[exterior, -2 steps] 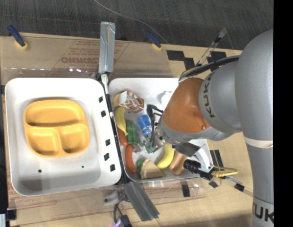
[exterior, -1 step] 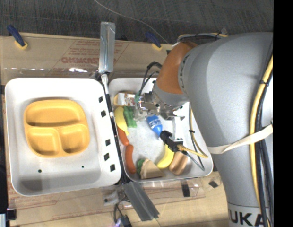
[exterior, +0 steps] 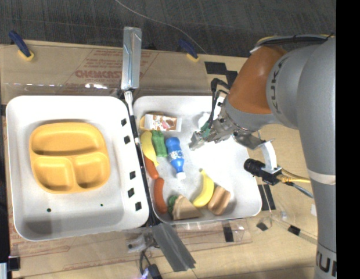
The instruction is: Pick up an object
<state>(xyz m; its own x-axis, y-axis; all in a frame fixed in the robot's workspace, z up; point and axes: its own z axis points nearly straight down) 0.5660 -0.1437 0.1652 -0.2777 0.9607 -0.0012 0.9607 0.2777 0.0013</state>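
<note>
My gripper [exterior: 198, 138] hangs over the right bin [exterior: 238, 173], above its bare middle, just right of the blue bottle [exterior: 175, 154]. Nothing shows between its fingers. Along the bin's left side lie a small printed box [exterior: 161, 122], a yellow piece [exterior: 147, 146], a green piece [exterior: 159, 144] and the blue bottle. At the front lie a red sausage-like piece [exterior: 159, 192], a banana [exterior: 204, 190], a bread roll [exterior: 219, 199] and a sandwich-like piece [exterior: 183, 208].
The left bin [exterior: 17, 156] holds a yellow sectioned tray [exterior: 69, 154]. A metal bar [exterior: 131, 57] stands between the bins at the back. The grey arm with its orange band [exterior: 255, 86] covers the right bin's far right corner.
</note>
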